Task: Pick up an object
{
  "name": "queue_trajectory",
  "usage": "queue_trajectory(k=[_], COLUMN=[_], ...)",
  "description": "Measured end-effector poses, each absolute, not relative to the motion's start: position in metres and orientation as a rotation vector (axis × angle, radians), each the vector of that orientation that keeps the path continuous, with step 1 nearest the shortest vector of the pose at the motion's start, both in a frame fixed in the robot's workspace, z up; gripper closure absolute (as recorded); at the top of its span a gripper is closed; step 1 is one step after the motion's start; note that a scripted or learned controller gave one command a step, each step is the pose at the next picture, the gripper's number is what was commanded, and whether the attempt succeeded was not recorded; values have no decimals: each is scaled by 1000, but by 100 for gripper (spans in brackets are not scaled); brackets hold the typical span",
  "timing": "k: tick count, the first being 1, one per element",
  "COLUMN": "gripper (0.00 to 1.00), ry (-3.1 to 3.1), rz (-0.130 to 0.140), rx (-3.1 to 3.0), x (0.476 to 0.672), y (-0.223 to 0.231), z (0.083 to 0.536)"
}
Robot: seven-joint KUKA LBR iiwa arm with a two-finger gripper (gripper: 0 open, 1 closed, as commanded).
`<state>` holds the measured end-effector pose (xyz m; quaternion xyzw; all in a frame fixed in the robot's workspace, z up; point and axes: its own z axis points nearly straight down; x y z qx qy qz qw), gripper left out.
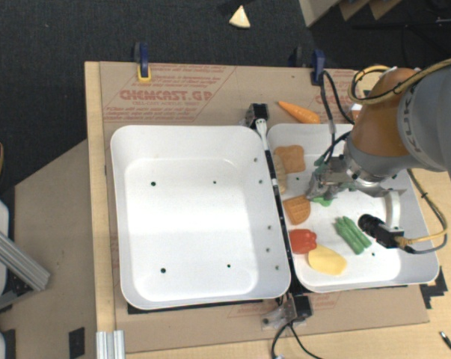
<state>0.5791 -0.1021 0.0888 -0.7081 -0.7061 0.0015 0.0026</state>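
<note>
You see the arm point(405, 118) reaching from the right and bending low over the right bin point(412, 271). Its claw point(324, 188) is down among the toy foods, close above a small green piece point(322, 197) near the middle of that bin. If the claw is apart or together, I cannot tell; the wrist covers it.

Nothing looks lifted. The orange-brown piece point(297, 210), the red pepper point(303, 240), the yellow piece point(327, 261) and the green beans point(351, 233) all lie on the bin floor, and the bread-like piece point(289, 158) lies near the divider. A carrot point(298, 112) lies on the counter point(180, 88) just behind the bin. The left bin point(195, 215) carries nothing.

In my judgement the pick is at the grasp step: the approach is made, closing and lifting are left.
</note>
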Motion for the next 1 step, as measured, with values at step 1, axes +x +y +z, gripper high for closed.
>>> queue_trajectory(k=[1], gripper=[100], ry=[-2240], rz=[-21], rx=[-2218], x=[653], y=[-29], z=[192])
